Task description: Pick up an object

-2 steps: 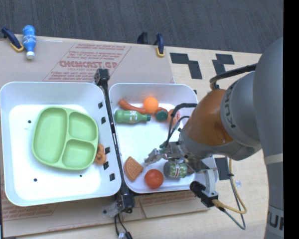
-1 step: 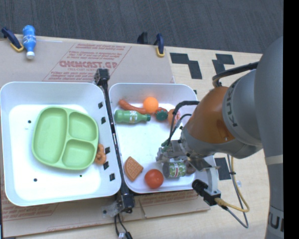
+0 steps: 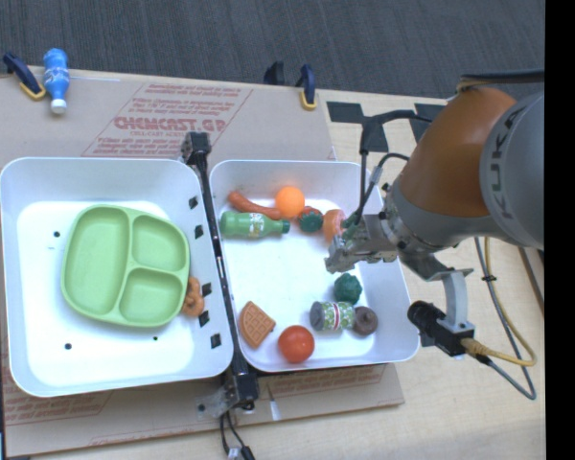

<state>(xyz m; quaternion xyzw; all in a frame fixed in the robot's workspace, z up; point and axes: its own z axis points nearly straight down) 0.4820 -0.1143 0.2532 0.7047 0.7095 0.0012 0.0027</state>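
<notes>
Brown board under the bins (image 3: 172,113) reads "CHEMCAST GP" in red print. Grey arm's two-finger gripper (image 3: 348,253) sits low in the right white bin (image 3: 268,286), just above a dark green rounded toy (image 3: 347,287); finger state cannot be told. Green plastic bottle with white label (image 3: 253,224), text unreadable, lies flat, long axis left-right, cap pointing right.
</notes>
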